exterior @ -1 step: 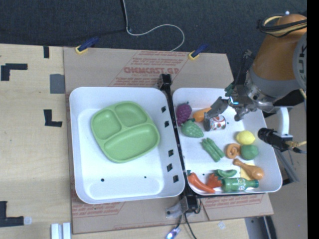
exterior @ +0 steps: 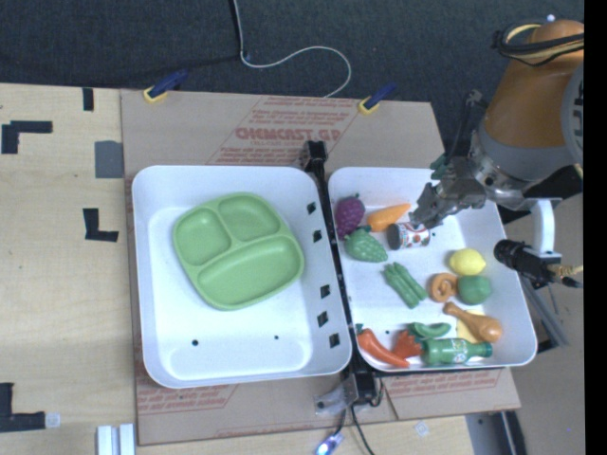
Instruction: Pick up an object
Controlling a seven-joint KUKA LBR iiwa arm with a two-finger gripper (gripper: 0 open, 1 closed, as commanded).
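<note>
Reaching into right bin (exterior: 517,292), I judge approach step in hand. Gripper (exterior: 424,218) low, just beside small red-white object (exterior: 414,238) near carrot (exterior: 389,218); claw state: cannot tell. Next: settle over object, clench, lift.

arm (exterior: 531,83) in from the right (orange band up top), wrist angled down-left, gripper (exterior: 424,218) low and pointing down over the right side.
</note>
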